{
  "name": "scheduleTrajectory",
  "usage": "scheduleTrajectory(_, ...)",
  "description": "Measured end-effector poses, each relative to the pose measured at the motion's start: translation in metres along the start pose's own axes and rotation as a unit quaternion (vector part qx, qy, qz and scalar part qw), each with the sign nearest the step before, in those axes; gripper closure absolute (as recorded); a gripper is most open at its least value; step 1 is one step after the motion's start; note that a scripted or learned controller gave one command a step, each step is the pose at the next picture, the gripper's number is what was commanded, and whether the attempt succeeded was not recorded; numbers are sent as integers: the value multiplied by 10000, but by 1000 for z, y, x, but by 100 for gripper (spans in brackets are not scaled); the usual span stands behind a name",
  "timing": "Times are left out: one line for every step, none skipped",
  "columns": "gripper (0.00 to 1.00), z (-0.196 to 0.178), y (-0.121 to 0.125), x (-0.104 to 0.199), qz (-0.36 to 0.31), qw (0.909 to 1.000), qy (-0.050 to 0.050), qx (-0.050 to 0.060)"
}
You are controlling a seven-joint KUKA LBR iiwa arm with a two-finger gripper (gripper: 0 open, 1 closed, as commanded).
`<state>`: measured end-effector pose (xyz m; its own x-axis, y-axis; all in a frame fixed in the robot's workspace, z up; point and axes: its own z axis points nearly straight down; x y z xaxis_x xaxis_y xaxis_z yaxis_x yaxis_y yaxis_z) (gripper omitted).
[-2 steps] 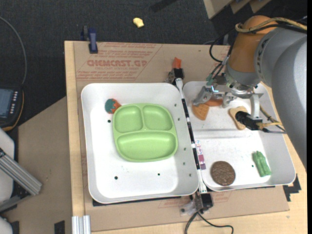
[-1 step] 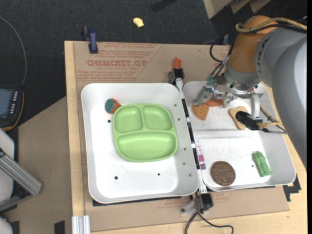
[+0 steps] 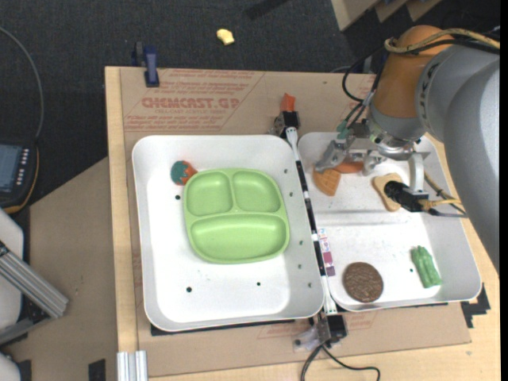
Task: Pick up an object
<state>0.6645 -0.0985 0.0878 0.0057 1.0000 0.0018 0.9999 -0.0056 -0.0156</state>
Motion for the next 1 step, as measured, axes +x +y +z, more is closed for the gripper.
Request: scheduleTrajectory(0,0,0,0,-1,10000,-3,0)
